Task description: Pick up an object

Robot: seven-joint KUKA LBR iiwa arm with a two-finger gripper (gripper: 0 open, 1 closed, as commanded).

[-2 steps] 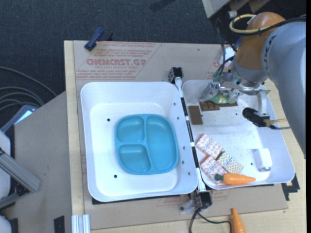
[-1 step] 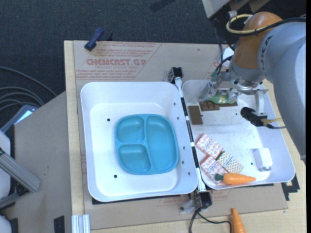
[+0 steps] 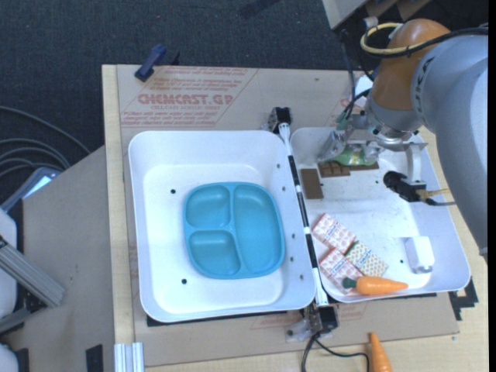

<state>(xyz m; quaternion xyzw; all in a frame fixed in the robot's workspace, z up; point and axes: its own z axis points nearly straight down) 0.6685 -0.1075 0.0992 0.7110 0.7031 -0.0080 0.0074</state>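
Gripper (image 3: 350,152): low over right bin's far corner; finger state indiscernible.
Brown block (image 3: 311,183): likely light, rigid; grasp across narrow sides.

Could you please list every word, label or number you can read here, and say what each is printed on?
"CHEMCAST GP": large red print on the brown sheet behind the left bin.
Smaller red lines beneath it: too blurred to read.
Patterned packets in the right bin: print too small to read.
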